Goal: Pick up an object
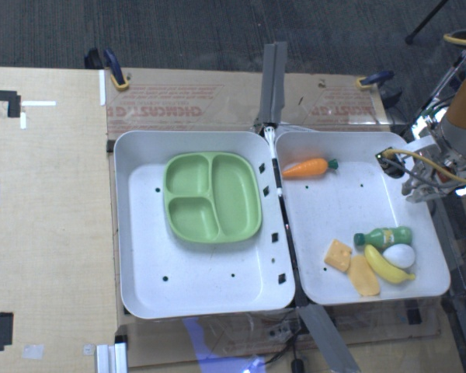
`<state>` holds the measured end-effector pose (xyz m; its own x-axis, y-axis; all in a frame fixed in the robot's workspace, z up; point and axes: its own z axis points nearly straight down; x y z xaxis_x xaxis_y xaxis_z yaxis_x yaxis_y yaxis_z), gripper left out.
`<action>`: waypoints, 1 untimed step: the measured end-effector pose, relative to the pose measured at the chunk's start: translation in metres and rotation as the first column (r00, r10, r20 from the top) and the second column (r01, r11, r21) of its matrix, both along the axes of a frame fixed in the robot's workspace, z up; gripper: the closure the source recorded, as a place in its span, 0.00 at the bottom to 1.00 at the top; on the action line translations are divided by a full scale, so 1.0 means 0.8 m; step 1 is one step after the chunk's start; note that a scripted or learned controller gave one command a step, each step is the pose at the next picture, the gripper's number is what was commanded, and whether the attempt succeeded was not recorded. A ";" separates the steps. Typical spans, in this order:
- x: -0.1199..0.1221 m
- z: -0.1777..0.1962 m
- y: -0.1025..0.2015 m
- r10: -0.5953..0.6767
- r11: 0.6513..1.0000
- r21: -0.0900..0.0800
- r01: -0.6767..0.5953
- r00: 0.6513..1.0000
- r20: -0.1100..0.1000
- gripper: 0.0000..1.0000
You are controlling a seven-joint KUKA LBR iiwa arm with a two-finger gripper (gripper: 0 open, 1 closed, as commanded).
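the gripper (pixel 427 179) is hovering at the right bin's (pixel 349 290) far right edge, whether open or closed i cannot tell; the carrot (pixel 306 169) is lying lengthwise off to its left.

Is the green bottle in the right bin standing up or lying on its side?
Lying on its side. The green bottle stretches flat across the right bin's floor, cap end pointing left, beside the egg and banana.

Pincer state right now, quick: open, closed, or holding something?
Pincer: cannot be told; it sits at the right bin's right edge, away from the carrot, with nothing visibly held.
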<state>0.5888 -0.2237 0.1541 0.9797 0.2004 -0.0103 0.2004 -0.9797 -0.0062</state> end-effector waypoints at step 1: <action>0.034 0.092 0.092 0.008 1.000 -0.003 -0.007 1.000 0.008 1.00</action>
